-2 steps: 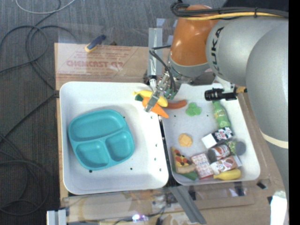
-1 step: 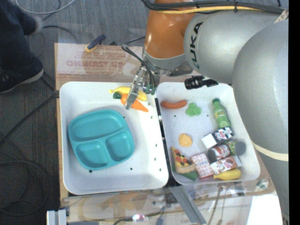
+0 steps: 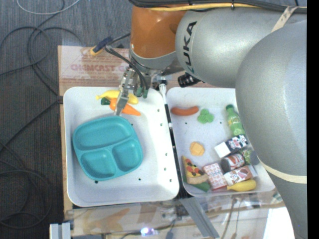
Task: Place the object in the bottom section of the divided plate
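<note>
Currently we see the gripper [image 3: 121,102] in the upper part of the left bin [image 3: 79,185], hanging from the grey arm [image 3: 239,44] that comes in from the right and fills the upper right of the frame; orange band [image 3: 157,26] sits just above the wrist. Fingers point down-left onto a small heap of toy food by the bin's top edge: a carrot [image 3: 130,110], a yellow piece [image 3: 110,95] and a dark green bit [image 3: 105,102] beside it; the fingertips overlap the carrot's left end, but we cannot tell how wide the jaws stand or whether anything sits between them; too small and cluttered there.

Divided plate [image 3: 107,148] is teal, lying in the middle of the left bin, just below the gripper and the carrot; three sections, one long along its upper left side, two smaller along its lower right; nothing lies in any of them.

Right bin [image 3: 219,96] holds the rest: sausage [image 3: 185,111] at upper left, green leafy piece [image 3: 205,116] beside it, green bottle [image 3: 234,121] by the arm's edge, orange round piece [image 3: 197,148] in the middle, pizza slice [image 3: 193,169] lower left, a cluster of small packets [image 3: 230,166] and a banana [image 3: 242,185] at the lower right.

Bins sit on a cardboard sheet [image 3: 89,66]; black cables [image 3: 30,54] cross the carpet at upper left.
</note>
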{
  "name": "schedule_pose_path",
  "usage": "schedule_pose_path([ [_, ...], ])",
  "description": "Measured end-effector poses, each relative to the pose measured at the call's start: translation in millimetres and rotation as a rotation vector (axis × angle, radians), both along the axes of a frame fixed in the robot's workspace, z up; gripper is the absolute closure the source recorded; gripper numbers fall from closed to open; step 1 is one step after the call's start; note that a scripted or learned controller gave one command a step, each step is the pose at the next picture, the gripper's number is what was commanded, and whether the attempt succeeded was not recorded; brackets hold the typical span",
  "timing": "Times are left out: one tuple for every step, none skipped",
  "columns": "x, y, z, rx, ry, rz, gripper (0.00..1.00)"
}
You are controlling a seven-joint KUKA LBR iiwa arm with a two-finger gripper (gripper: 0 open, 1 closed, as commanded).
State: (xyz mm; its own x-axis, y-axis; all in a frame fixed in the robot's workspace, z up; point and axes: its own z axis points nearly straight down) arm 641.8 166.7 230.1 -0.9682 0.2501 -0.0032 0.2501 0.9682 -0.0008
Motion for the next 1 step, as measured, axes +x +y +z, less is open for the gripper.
schedule_pose_path([
  [0.1,-0.1,0.0,0.000,0.000,0.000,0.00],
])
